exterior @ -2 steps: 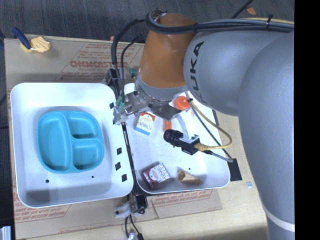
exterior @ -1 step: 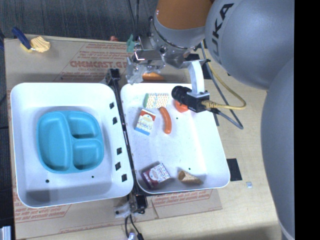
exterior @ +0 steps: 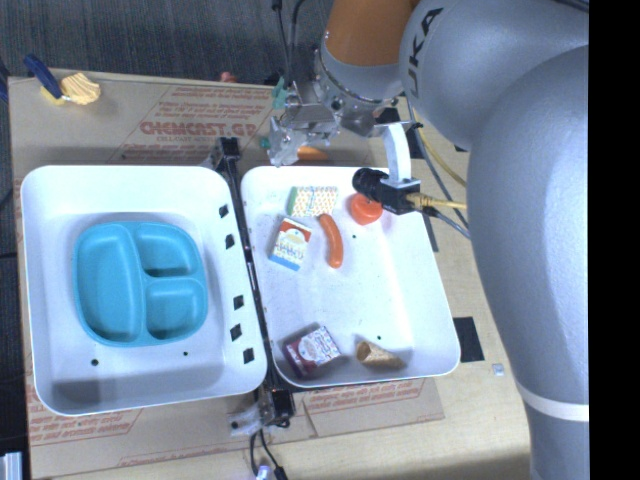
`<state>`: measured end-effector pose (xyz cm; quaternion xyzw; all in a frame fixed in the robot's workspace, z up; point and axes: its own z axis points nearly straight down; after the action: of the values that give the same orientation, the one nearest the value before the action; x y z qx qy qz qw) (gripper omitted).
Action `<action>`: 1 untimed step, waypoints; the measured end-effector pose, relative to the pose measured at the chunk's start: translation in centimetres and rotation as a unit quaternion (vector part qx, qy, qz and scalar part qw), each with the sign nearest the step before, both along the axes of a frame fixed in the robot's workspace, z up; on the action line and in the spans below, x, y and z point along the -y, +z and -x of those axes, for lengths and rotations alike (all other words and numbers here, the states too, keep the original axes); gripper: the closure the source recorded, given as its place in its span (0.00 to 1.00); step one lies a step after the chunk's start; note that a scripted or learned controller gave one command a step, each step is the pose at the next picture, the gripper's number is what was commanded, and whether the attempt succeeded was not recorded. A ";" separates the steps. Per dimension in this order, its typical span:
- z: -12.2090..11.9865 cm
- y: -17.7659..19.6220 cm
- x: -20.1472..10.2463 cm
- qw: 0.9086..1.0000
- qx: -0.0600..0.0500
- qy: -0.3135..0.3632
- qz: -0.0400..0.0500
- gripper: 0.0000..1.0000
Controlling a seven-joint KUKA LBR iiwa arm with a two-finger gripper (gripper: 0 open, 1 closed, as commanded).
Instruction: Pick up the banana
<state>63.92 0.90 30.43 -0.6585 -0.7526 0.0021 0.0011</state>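
My gripper hangs over the back rim of the right bin, near its left corner, under the orange wrist band. A small orange object lies just to the right of the gripper at the bin's rim; what it is cannot be made out. Nothing can be seen held. A pale yellow lump with a blue handle lies on the bench at the far left back, outside both bins.
The right bin holds a green-yellow card, a small carton, an orange sausage, a red-orange round piece, a dark packet and a tan wedge. A blue divided plate sits in the left bin.
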 end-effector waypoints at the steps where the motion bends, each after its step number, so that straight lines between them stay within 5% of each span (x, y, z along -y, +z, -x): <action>1: 1.5 -8.0 8.0 1.000 -0.001 0.027 0.000 1.00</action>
<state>62.45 -7.05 22.43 -0.6381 -0.7700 0.0025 0.0014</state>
